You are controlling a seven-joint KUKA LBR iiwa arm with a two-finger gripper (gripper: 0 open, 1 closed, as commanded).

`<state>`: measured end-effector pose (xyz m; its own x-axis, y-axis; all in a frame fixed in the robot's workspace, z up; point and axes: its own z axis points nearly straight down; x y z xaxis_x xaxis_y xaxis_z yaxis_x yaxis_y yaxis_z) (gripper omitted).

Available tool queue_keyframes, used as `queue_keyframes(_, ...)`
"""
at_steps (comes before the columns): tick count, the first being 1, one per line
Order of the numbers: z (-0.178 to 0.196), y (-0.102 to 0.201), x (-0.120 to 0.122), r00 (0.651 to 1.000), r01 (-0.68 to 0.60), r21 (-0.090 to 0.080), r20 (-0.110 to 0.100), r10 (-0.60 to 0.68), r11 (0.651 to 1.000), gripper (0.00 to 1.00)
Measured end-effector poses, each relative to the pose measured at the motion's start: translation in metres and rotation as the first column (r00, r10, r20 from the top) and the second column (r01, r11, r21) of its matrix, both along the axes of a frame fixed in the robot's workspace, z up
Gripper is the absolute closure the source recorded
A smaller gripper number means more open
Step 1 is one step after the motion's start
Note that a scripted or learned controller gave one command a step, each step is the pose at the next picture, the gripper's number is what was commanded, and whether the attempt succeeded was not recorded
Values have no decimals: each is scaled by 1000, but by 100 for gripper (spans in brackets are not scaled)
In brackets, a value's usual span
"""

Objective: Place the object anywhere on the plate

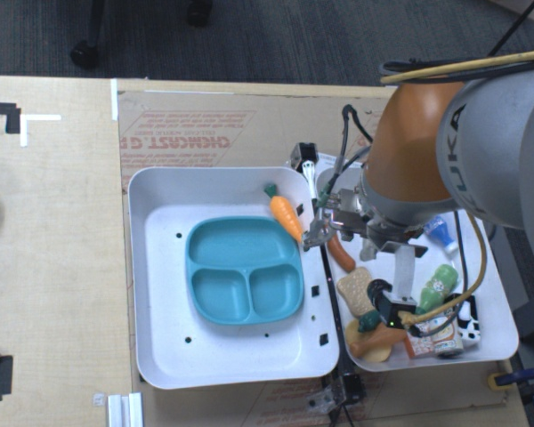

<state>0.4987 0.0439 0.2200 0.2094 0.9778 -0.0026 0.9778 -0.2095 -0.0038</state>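
Observation:
A teal divided plate [245,269] lies in the left white bin [160,336]. An orange toy carrot [286,216] with a green top sits tilted over the plate's upper right corner, its lower end pointing toward the bin's right wall. My gripper [320,228] hangs over the divide between the two bins, just right of the carrot's lower end and very close to it. The big grey and orange wrist above hides most of the gripper. I cannot make out whether the carrot is held.
The right bin [503,327] holds several toy foods: a sausage [342,255], a cracker [356,293], a green bottle [439,283], an orange box [432,342] and a cow-patterned piece [468,327]. Cables loop from the wrist over them.

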Motion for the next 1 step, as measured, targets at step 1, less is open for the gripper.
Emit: queue_keyframes(1, 0, 0, 0, 1000, 0, 0, 0, 0, 1000, 0)
